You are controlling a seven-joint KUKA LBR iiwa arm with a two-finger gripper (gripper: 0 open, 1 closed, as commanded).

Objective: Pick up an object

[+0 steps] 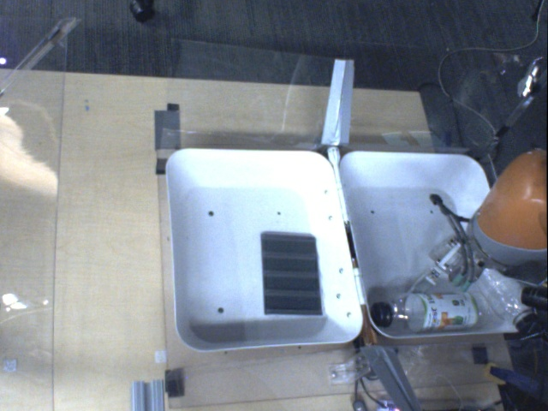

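Bottle: lying on its side in right bin, just below fingers, whose spread cannot be told; light, rigid, round, slippery; grasp across labelled mid-body

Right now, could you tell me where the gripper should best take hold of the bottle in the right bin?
Probably across the labelled middle of the bottle, coming from above: it lies on its side along the right bin's near wall, black cap pointing left, so its round body offers the widest hold.
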